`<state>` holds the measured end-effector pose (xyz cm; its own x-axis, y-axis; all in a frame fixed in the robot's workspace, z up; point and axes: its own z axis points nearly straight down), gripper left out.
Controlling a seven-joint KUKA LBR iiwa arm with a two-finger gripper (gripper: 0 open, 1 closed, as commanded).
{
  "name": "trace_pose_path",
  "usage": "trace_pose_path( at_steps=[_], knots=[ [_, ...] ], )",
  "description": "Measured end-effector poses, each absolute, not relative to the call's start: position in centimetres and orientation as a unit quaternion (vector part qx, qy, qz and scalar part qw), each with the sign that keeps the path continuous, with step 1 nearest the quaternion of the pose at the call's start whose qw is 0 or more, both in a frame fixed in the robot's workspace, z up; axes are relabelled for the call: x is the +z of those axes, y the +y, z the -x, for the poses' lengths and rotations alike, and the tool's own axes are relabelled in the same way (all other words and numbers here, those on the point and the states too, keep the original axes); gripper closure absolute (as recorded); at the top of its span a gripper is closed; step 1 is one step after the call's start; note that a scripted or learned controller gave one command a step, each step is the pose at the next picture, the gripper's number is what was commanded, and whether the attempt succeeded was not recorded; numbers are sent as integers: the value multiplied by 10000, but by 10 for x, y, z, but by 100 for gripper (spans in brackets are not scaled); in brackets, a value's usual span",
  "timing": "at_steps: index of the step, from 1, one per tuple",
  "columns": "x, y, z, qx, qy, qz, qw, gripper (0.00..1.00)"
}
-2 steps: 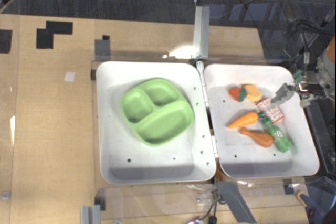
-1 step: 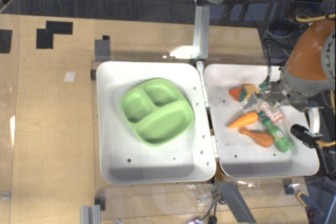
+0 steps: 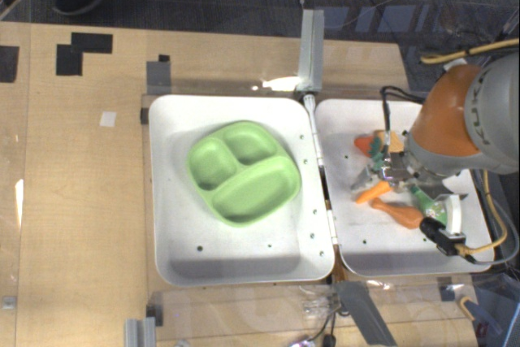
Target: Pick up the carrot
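I have the grey arm with its orange band (image 3: pixel 443 122) reaching in from the right, low over the right-hand shallow white bin (image 3: pixel 345 244). The two-finger gripper (image 3: pixel 388 169) sits in the middle of a small clutter there. From this angle I cannot tell how the jaws stand; the wrist hides them.

The small orange carrot-shaped piece (image 3: pixel 373 192) lies just beside the gripper's tip, on its near-left side, resting on the bin floor. I read that as the target, though a second, longer orange piece (image 3: pixel 404 213) lies close behind it, and a red-orange bit (image 3: pixel 363 145) sits near the bin's far side. Nothing looks lifted.

The green three-compartment plastic plate (image 3: pixel 244 169) rests in the left-hand white bin (image 3: pixel 175 244), well apart from the work. I judge the arm is placed for a grasp not yet proven.
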<state>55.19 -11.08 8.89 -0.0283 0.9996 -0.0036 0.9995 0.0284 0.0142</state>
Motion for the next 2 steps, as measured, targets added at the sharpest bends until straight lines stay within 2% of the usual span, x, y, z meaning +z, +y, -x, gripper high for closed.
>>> trace_pose_path(
  at_steps=[1, 2],
  knots=[
    [98, -110, -555, 62, 7172, -6968, 68, 100],
    [217, -50, -564, 20, 6925, -7214, 17, 100]
  ],
)
